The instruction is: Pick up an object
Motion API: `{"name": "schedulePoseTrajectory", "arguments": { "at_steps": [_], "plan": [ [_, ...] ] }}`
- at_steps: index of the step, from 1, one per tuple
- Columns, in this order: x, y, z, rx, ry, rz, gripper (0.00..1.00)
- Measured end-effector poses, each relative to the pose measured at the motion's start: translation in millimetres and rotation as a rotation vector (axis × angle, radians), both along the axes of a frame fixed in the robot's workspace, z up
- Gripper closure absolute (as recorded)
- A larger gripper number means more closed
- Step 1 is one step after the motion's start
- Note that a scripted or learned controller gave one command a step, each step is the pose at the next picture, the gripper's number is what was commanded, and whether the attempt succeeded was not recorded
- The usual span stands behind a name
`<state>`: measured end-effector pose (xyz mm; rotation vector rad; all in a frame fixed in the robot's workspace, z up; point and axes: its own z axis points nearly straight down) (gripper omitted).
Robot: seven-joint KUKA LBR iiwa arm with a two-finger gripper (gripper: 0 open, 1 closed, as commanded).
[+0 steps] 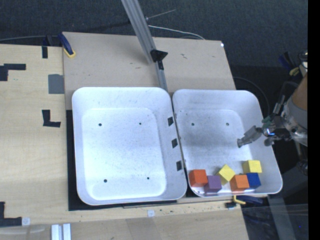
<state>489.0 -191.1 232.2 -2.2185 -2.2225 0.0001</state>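
Observation:
Several small blocks lie along the front edge of the right bin (200,109): an orange block (198,176), a purple block (214,183), a yellow block (226,172), a second orange block (240,182), a blue block (253,180) and another yellow block (253,166). My gripper (255,140) hangs over the right side of this bin, above and behind the blocks. It stands open, with nothing between its fingers. The nearest block is the yellow one just in front of it.
The left bin (80,134) sits beside the right one, with dark clips (174,143) along the shared edge. A metal pole (140,24) slants in from the back. Beyond the bins lies the bare bench board (110,64).

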Motion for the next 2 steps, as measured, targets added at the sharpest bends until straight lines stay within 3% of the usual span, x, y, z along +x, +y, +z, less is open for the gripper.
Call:
{"name": "schedulePoseTrajectory", "arguments": {
  "at_steps": [1, 2],
  "plan": [
    [104, -5, -145, -0.002, 0.002, 0.002, 0.00],
    [103, -6, -131, -0.003, 0.001, 0.001, 1.00]
  ]
}}
